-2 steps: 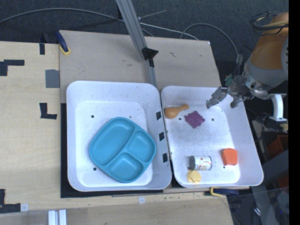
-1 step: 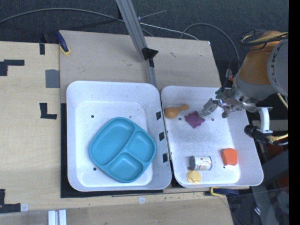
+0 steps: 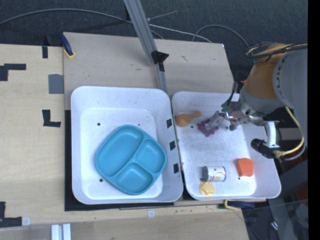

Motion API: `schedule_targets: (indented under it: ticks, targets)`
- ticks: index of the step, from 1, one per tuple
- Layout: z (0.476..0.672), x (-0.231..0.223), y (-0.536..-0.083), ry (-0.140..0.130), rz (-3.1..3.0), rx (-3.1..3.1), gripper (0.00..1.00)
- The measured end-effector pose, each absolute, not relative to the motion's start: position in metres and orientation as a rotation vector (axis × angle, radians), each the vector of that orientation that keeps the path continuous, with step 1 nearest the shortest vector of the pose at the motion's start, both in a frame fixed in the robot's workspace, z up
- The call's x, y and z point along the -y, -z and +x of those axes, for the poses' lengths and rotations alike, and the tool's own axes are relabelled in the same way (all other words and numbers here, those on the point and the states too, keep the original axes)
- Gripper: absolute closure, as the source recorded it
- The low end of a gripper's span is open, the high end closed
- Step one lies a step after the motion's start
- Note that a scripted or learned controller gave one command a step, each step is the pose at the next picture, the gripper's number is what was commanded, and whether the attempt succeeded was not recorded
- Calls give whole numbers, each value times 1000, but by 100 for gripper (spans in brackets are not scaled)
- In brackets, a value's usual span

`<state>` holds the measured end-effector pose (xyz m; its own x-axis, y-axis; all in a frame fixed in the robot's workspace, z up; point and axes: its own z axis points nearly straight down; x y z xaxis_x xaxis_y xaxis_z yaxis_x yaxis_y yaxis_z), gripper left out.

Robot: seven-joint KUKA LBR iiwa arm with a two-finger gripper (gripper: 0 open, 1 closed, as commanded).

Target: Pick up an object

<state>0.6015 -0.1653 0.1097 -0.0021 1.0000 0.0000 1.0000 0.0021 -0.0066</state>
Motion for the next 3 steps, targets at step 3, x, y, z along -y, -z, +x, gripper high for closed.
schedule_targets:
  ticks: [3]
  targets:
    - [602,169,-211,2,-2221,2225,100]
